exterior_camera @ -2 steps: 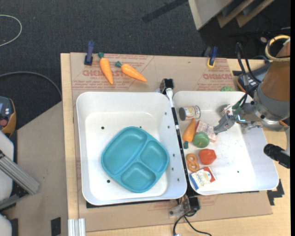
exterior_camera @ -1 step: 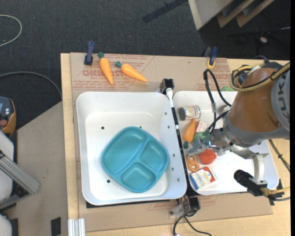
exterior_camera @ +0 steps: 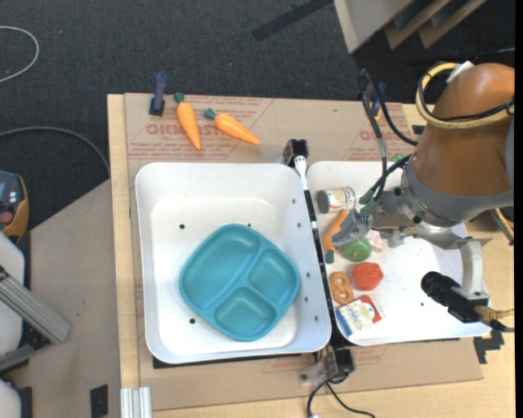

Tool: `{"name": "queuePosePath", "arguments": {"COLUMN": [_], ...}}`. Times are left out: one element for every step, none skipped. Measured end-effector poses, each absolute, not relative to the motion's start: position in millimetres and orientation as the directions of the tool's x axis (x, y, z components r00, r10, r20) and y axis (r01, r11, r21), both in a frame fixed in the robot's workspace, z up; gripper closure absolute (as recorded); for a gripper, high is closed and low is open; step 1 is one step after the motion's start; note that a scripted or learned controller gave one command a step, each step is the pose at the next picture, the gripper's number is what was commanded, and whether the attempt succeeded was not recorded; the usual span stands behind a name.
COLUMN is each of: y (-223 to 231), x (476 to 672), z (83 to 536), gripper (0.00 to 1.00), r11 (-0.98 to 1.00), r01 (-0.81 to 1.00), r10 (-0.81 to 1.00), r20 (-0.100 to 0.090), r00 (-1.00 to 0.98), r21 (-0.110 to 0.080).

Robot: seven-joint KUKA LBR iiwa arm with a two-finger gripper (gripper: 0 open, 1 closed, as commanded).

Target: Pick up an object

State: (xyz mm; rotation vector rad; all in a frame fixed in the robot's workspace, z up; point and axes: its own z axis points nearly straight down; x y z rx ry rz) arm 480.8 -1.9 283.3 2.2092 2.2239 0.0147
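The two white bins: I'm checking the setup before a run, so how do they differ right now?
The left bin holds a single large teal divided plate, while the right bin holds several small items, including a red tomato and a pretzel. The arm's gripper works over the right bin; nothing hangs over the left bin. Both are shallow, white and rectangular, set side by side.

Dark carpet floor (exterior_camera: 73, 73) spreads around the bench, with a thin pale cable (exterior_camera: 24, 49) looping at far left. A brown cardboard sheet (exterior_camera: 245, 114) covers the bench top, red print showing faintly along its far edge. At far right, a pale wooden piece of furniture (exterior_camera: 409, 24) juts in. Near left, a grey metal rail (exterior_camera: 33, 306) slants across. Light is even and soft.
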Motion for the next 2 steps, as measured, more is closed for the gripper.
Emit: {"name": "queuePosePath", "arguments": {"y": [-4.7,73.2], "x": [480.3,479.7], "z": [288.2,332.8], "gripper": [1.00,1.00], "r11": [0.001,0.009], "r01": [1.000,1.000], "r10": [1.000,1.000], "r20": [0.000,0.003], "r00": [-0.001,-0.009], "r21": [0.004,0.006]}}
